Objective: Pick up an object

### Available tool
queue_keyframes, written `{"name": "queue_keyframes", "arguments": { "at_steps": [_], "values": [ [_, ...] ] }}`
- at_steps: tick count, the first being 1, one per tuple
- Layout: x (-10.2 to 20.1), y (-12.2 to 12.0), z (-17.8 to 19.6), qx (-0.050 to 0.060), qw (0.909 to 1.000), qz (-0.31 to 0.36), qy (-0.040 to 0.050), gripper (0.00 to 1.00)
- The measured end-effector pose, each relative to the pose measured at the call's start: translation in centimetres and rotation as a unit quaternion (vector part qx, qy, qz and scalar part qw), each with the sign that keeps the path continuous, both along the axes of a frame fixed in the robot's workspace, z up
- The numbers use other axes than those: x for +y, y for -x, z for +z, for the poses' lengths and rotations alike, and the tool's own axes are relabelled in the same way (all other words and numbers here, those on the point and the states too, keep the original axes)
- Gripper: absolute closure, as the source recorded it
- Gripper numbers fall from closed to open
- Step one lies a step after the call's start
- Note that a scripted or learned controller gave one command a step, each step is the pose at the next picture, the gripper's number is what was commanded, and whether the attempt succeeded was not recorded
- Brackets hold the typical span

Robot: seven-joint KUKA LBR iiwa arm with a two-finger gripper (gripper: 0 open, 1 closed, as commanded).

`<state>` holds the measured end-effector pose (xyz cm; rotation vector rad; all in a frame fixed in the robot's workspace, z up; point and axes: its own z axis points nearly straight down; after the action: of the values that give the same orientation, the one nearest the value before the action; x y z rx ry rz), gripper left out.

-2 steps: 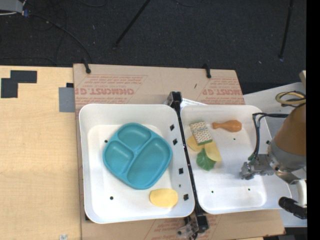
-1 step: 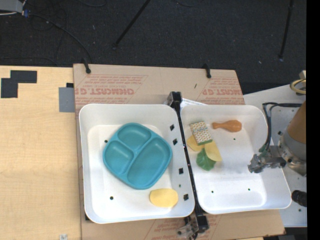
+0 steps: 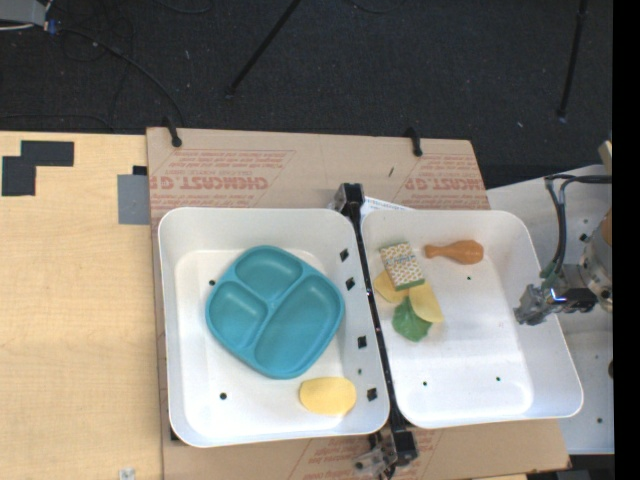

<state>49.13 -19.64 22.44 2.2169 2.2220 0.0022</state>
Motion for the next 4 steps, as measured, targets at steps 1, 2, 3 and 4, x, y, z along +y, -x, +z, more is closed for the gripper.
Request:
{"name": "queue_keyframes", "arguments": {
  "at_steps": [1, 2, 3, 4],
  "values": [
    [-0.2, 0.4, 4.3, 0.001, 1.0, 0.0, -0.0002, 1.0],
    [3.8, -1.3, 3.2, 0.003, 1.0, 0.0, -0.0014, 1.0],
    [8.7, -2.7, 3.6, 0.003, 1.0, 0.001, -0.0011, 1.0],
    [13.8, -4.4, 4.0, 0.003, 1.0, 0.001, -0.0013, 1.0]
  ]
}}
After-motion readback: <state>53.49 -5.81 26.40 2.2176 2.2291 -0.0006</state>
